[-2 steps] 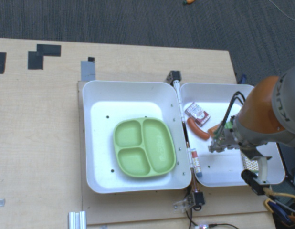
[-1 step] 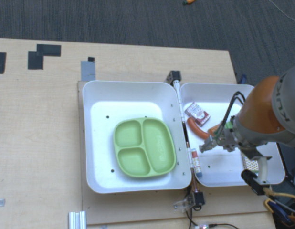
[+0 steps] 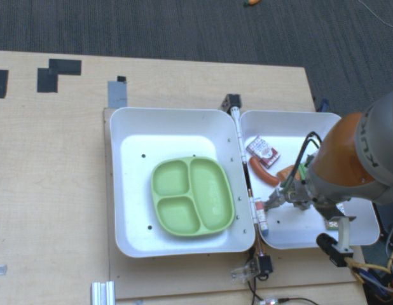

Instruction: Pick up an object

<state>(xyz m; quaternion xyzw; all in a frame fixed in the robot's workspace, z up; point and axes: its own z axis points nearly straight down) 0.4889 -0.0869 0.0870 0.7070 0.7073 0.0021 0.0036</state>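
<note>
Gripper [image 3: 273,203] low in right bin [image 3: 292,234], beside hot dog [image 3: 263,172], finger spread unclear, apparently holding nothing

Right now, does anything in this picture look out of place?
Yes. A small orange object lies on the dark carpet beyond the bench, far from both bins. Everything else sits inside the bins, including the green divided plate.

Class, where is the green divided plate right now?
The green divided plate lies in the left white bin, toward its near right corner, beside the wall shared with the right bin.
</note>
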